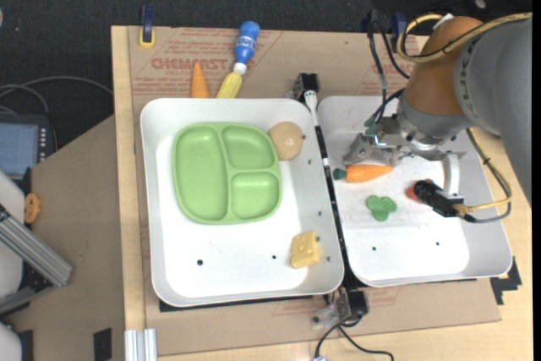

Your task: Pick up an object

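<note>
Hovering just above an orange carrot [368, 173] lying lengthwise left-to-right in the right bin [439, 262], gripper [377, 144], grip state impossible to tell.

The gripper [372, 150] sits half under the wrist, its tips too small to read; the arm [499, 72] runs off the right edge

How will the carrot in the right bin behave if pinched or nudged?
The carrot looks like a smooth plastic toy, so probably stiff and light. Its tapered, rounded body lies flat on the right bin, so a sideways nudge may roll it or swing it round. The glossy surface could slip out of the gripper if pinched near the narrow end.
</note>
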You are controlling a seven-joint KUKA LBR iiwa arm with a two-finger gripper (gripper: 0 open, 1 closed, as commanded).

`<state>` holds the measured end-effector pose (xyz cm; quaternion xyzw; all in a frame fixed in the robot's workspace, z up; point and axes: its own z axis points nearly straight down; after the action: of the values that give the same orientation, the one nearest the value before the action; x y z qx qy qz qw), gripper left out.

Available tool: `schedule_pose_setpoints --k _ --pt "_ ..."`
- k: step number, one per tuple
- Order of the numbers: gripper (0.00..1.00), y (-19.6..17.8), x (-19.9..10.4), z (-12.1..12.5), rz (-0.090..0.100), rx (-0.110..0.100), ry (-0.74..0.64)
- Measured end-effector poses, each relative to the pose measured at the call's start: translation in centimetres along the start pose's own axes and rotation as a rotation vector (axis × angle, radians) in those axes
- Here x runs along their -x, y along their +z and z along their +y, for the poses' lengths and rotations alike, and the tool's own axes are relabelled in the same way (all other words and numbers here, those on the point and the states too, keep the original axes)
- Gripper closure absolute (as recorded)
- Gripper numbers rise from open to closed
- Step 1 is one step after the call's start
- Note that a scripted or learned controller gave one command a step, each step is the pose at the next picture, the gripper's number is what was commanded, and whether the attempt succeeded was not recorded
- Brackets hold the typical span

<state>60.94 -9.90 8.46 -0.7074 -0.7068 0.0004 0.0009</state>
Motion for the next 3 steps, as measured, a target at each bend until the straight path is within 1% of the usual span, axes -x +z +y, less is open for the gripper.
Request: schedule_pose_setpoints --k 3 --pt "0.0 0.0 0.0 0.0 0.0 0.0 0.0"
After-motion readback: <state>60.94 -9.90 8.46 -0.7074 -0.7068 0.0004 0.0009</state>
